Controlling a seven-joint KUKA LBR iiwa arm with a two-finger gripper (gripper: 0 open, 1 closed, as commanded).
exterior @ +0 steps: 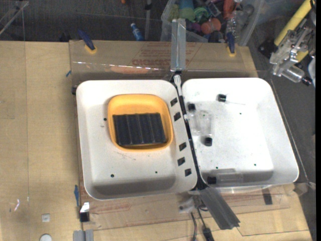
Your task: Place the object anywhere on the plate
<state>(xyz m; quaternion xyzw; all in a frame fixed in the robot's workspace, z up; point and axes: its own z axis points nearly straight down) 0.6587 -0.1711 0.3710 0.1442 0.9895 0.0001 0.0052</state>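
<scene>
A dark ribbed object (139,129) is lying on the orange plate (114,107) in the left bin (90,134). The hand (290,59) is hovering at the upper right, its opening impossible to tell. No writing is showing legibly.

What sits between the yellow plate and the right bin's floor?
In the camera view, the dividing wall where the two bins meet, carrying a row of small black tabs, separates the yellow plate from the right bin.

Fixed above the bench (35,134), looking down at a slant. Far enough to take in both white bins, the left bin (90,134) and the right bin (261,134), plus clutter beyond.
</scene>
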